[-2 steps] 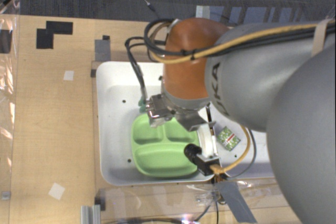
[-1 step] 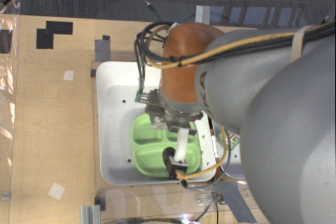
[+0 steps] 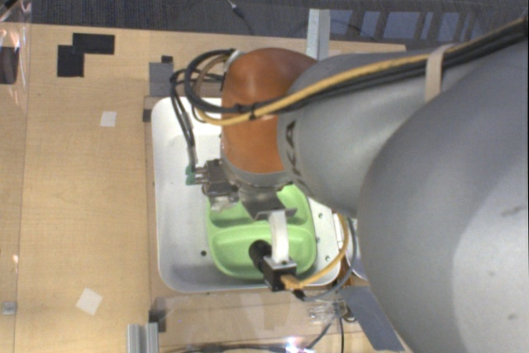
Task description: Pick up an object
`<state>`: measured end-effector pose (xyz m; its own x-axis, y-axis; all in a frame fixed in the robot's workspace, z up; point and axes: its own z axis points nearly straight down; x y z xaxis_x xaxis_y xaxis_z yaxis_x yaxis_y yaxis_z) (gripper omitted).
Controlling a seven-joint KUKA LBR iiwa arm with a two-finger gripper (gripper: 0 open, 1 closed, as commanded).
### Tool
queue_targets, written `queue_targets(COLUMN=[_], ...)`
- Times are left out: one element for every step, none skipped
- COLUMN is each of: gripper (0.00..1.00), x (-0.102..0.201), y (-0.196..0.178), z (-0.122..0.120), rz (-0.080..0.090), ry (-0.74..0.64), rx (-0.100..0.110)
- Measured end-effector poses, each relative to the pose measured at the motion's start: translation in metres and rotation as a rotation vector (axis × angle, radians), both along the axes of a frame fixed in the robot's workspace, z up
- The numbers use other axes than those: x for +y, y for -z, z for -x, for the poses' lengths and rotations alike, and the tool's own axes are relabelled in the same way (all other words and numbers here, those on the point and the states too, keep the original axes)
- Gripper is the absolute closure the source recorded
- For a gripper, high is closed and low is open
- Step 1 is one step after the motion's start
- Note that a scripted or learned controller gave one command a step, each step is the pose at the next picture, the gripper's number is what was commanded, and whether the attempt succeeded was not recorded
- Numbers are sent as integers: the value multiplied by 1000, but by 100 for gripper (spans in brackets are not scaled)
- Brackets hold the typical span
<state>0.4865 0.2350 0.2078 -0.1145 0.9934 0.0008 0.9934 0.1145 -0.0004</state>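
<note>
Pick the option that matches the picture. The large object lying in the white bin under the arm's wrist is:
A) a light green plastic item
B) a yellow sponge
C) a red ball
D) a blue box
A: a light green plastic item lies in the white bin, right below the orange band of the arm, and nothing red, blue or yellow lies there with it.

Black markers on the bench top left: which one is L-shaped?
The larger black marker, nearest the bench's left edge, has a stepped L outline. The small dark one beside the bin is a plain square.
</note>
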Motion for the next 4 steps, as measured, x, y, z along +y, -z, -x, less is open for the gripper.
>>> queue_targets(gripper=[100, 100, 100, 100], x=[-7, -11, -6, -18], y=[12, 19, 7, 9], z=[-11, -1, -1, -1], rz=[0, 0, -1, 0], ry=[-297, -756, -464, -744], rx=[-2, -3, -4, -4])
